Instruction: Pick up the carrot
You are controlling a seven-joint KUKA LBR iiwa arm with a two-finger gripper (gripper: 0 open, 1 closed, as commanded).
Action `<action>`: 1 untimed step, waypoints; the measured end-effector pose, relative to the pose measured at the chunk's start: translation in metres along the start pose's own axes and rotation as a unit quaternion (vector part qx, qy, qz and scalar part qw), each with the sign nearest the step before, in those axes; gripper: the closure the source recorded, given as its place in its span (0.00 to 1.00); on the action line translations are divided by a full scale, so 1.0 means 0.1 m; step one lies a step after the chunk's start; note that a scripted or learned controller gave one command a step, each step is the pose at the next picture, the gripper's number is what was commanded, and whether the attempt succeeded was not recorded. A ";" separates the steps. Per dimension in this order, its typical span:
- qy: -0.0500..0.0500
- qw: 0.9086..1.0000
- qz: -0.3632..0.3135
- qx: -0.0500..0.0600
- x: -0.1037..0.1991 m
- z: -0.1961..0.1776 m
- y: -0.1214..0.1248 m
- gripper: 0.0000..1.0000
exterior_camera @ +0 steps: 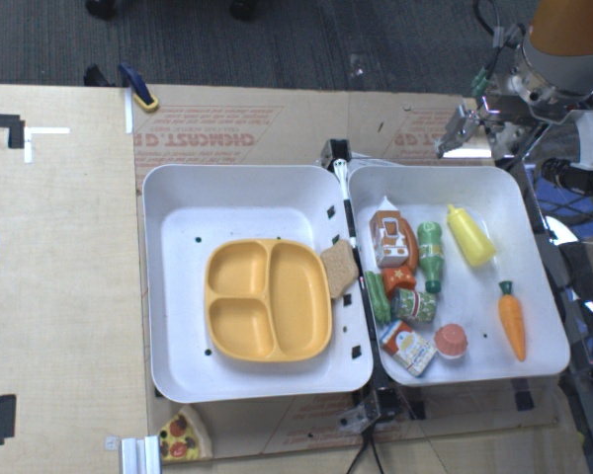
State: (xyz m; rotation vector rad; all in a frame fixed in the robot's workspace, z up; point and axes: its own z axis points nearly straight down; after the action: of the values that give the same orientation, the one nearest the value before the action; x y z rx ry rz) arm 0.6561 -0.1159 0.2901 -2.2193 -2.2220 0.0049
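The carrot (512, 324), orange with a green top, lies on the floor of the right bin (539, 255) near its right wall, pointing toward the front. My gripper (471, 126) hangs above the bin's far edge, well behind the carrot and to its left, with nothing between its fingers that I can make out.
The right bin also holds a yellow bottle (470, 235), a green bottle (430, 255), an orange carton (392, 240), a tomato (451, 340) and several small packets. The left bin (168, 265) holds a yellow divided plate (269, 299) and a toast slice (340, 268). A pizza slice (181, 438) lies outside, front left.
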 end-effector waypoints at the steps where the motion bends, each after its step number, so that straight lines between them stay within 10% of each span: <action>1: 0.000 0.998 -0.069 -0.001 -0.49 0.96 -0.24 0.00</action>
State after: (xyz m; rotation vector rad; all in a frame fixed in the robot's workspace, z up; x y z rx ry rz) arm 0.6321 -0.1646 0.1943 -2.0609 -2.3714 0.0032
